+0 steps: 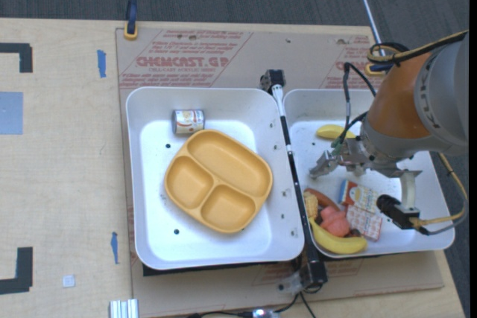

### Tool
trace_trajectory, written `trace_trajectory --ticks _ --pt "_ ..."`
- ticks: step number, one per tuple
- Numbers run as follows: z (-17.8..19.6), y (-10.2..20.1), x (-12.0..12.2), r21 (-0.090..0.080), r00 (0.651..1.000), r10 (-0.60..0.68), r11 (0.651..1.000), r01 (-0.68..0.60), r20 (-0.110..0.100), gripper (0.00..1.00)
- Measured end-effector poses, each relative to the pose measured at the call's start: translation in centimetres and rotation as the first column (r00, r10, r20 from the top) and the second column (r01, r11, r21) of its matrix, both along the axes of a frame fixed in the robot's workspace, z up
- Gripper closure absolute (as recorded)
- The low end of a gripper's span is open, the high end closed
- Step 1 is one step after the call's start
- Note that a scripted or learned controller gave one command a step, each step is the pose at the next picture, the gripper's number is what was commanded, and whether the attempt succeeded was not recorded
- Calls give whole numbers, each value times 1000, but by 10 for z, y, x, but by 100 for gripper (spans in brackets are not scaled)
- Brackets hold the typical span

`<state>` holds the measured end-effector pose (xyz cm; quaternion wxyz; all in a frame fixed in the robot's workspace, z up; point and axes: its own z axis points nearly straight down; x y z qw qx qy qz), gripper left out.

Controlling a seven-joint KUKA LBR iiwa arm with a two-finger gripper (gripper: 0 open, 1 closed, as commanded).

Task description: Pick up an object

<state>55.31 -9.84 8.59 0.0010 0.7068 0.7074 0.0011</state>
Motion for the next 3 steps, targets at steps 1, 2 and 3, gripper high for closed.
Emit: trace_trajectory --ticks 1,2,3 --pt "0 4 -21 0 1000 -1 1000 1 -1 0" --pt "0 2 -19 1 1000 0 1000 0 -1 0" --pt "0 6 -19 -1 1000 -1 1000 1 0 0"
